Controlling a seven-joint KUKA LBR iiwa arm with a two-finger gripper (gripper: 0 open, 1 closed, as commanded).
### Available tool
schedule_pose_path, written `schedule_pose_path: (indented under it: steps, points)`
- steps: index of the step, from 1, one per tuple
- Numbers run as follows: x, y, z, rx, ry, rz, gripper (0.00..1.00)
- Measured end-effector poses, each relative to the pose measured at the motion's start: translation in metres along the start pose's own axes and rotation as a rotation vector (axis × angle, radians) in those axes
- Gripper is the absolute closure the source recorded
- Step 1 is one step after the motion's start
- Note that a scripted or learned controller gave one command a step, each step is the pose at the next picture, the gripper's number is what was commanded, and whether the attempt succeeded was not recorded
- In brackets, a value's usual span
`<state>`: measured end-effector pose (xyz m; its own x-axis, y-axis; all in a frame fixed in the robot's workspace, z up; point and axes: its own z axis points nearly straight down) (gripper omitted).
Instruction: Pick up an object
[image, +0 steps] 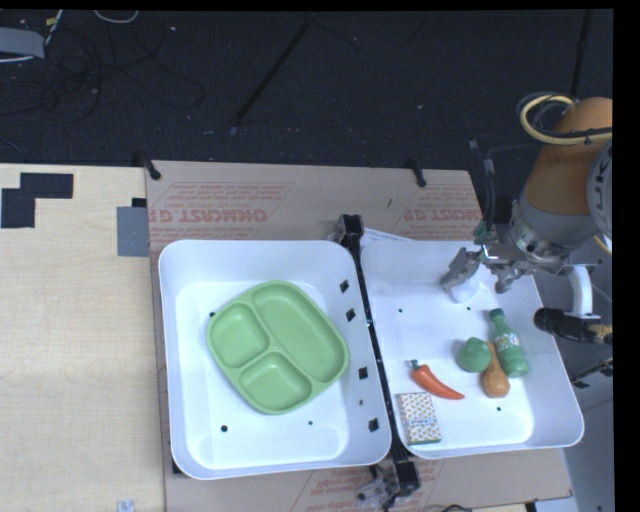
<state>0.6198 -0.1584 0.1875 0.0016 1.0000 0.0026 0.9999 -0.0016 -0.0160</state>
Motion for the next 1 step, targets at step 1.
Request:
schedule_pose_path:
  steps: [1]
  points:
    - [0.0001,0.0022,-0.0091,-0.013,-0.002,-0.002,0.00]
